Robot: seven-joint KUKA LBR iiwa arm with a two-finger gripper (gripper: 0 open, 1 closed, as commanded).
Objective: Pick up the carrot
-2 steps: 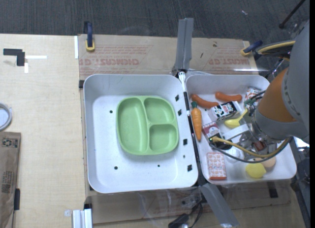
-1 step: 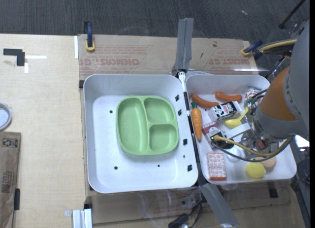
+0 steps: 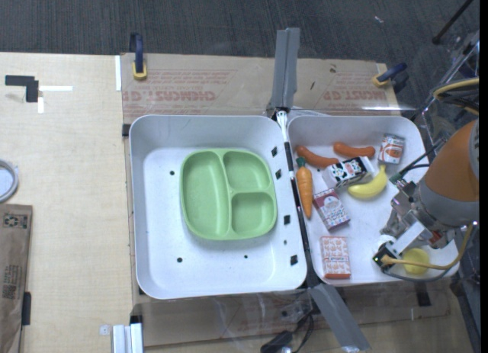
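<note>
Orange and probably light, stiff and smooth, the carrot (image 3: 305,189) lies by the right bin's (image 3: 412,126) left wall, best gripped mid-body; whether the pincer (image 3: 386,255) is wide or narrow, I cannot tell.

The carrot (image 3: 305,190) lies hard against the right bin's left wall (image 3: 293,191), hemmed by a sausage (image 3: 316,156) at its top and a small red carton (image 3: 332,209) just beside its right, while open white floor (image 3: 364,229) stretches toward the gripper (image 3: 389,255).
</note>
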